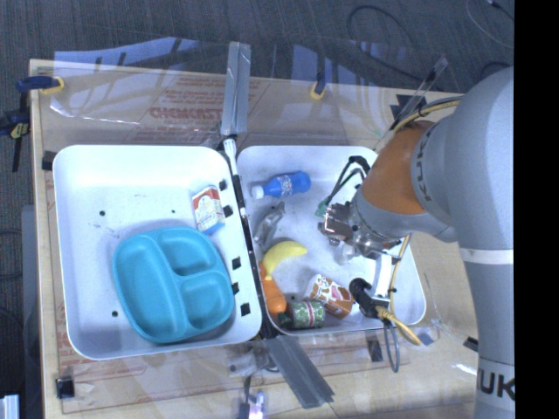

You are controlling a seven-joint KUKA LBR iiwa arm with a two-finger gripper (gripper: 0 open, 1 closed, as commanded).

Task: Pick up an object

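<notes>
Tray [175, 282], blue, divided, sat in left bin [113, 190]; small carton [207, 208] by that bin's right wall. Banana [284, 253] lay at left side of right bin [306, 160], above orange piece [273, 295]: yellow, curved, smooth. Judged it light, firm, slightly slick; best taken across middle. My gripper [349, 238] hung just right of it; open or closed, could not tell.

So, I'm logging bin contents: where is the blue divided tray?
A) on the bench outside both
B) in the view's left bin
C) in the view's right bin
B: the blue divided tray lies in the view's left bin, next to a small carton.
</notes>
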